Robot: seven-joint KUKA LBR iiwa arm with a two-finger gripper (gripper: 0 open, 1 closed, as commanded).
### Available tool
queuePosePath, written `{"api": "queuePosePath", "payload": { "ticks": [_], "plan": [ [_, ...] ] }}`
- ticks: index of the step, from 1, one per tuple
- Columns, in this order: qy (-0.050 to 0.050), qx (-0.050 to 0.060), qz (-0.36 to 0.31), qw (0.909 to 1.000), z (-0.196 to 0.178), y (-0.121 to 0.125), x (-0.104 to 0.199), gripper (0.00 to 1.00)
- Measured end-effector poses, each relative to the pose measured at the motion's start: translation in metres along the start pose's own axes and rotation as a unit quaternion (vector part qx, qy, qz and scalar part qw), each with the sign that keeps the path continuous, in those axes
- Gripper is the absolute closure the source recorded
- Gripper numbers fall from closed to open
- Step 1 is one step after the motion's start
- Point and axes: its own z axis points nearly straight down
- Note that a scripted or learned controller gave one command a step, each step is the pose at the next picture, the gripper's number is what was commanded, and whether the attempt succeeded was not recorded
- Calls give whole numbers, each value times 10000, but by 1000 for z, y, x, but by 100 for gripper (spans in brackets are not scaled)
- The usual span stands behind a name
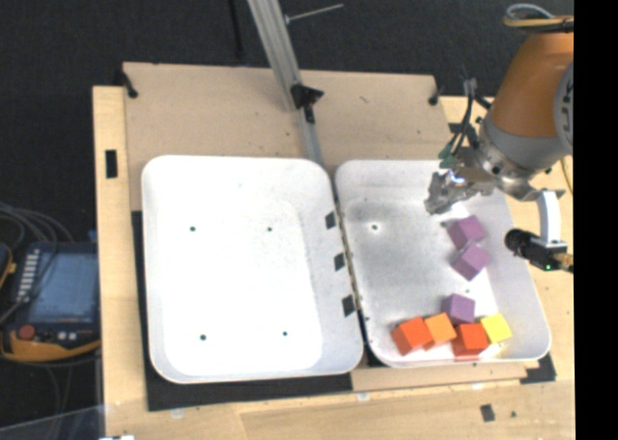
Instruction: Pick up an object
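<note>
Orange blocks (415, 334) and a yellow block (496, 328) crowd the near edge of the right-hand bin (386, 264) on the tabletop, none yet lifted. Purple blocks (467, 232) lie just near of the end effector (444, 191), poised over the bin's far right; nothing shows in its grip, and whether it is spread cannot be told.

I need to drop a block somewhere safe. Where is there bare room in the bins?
The left bin is bare throughout. In the right bin, the left half beside the divider is free. Crowded: the near right corner, with orange blocks, a yellow block, purple blocks, and the end effector above.
</note>
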Motion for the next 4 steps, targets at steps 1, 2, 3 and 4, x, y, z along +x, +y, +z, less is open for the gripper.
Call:
{"api": "queuePosePath", "payload": {
  "ticks": [1,2,3,4],
  "plan": [
    [7,21,-13,10000,8,-5,50,100],
    [12,27,-19,10000,15,-2,105,100],
    [13,30,-17,10000,17,-13,155,100],
    [15,13,-22,10000,9,-19,199,100]
  ]
}}
